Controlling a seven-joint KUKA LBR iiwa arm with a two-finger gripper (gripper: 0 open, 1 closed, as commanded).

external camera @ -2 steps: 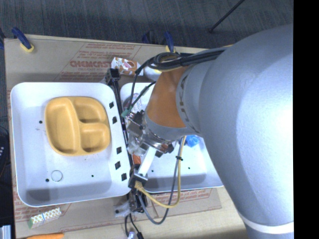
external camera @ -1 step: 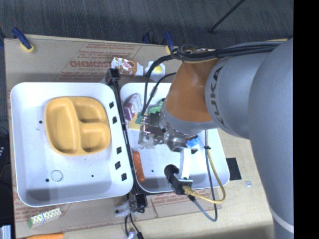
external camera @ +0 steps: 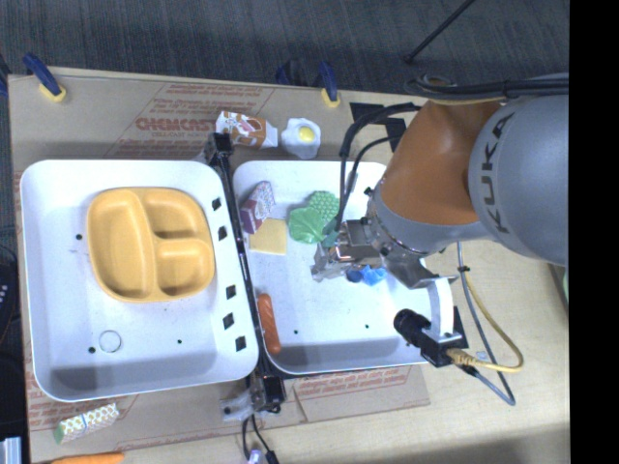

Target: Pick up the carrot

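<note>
The carrot (external camera: 268, 323) is a thin orange stick lying along the left wall of the right bin (external camera: 319, 351), near its front corner. My gripper (external camera: 334, 259) hangs over the middle of that bin, right of and behind the carrot and well apart from it. A green leafy toy (external camera: 313, 215) lies just behind the gripper, and something small and blue (external camera: 367, 276) shows under the wrist.
A yellow cheese slice (external camera: 270, 239) and a dark purple item (external camera: 257, 206) lie in the right bin's back left. The left bin (external camera: 48, 288) holds a yellow divided tray (external camera: 150, 243). A fried egg toy (external camera: 302, 136) and a small carton (external camera: 242, 128) sit behind the bins.
</note>
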